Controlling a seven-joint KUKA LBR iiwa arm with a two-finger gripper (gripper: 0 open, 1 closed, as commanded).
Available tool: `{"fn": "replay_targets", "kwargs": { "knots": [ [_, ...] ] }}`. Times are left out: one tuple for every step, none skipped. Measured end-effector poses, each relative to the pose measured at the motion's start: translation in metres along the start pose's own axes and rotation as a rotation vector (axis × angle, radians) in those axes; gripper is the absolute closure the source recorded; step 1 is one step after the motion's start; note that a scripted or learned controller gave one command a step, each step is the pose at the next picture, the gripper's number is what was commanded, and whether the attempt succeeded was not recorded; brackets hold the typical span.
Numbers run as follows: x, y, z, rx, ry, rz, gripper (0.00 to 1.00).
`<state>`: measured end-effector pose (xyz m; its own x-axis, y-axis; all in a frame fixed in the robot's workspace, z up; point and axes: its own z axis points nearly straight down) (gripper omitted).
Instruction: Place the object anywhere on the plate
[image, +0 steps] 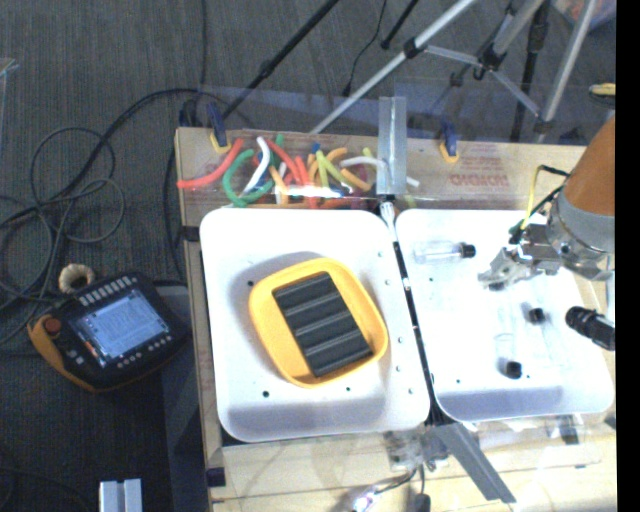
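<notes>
A yellow plate (268, 318) lies in the left white bin (225, 400). A dark grey ribbed rectangular block (322, 322) rests flat on the plate, running diagonally across its middle. My gripper (503, 268) hangs over the upper right part of the right bin (460, 395), well away from the plate and the block. I see nothing between its tips.
Clear vials with black caps lie in the right bin: one near the top (440, 250), others lower at the right (537, 316) (512, 369). Coloured cables (285, 172) pile up behind the bins. A teach pendant (108, 330) sits on the floor at left.
</notes>
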<state>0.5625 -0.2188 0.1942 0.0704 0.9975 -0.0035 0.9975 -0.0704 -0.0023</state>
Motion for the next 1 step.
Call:
{"fn": "replay_targets", "kwargs": {
  "knots": [
    [-0.0001,0.0,-0.0002,0.0,0.0,0.0,0.0]
  ]
}}
